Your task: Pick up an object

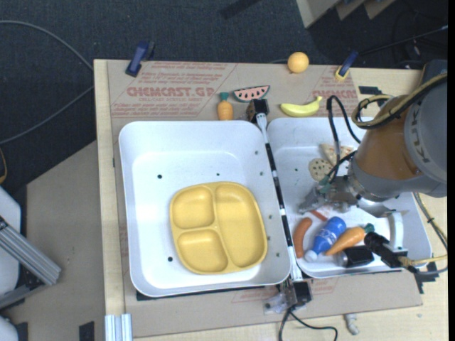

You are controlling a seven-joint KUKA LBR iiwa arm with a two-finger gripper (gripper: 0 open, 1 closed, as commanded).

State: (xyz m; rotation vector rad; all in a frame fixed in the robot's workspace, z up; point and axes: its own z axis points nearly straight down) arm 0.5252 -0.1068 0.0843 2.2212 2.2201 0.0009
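Two white bins sit side by side on the bench. We find a yellow divided plate (217, 227) in the left bin (142, 155). In the right bin (291, 137) we note a sausage (303, 235), a blue bottle (327, 236), a carrot (348, 239) and a round cracker (318, 166). The gripper (321, 196) is low in this bin, just above the bottle; we cannot tell how its jaws stand. A banana (301, 107) lies on the bench behind.
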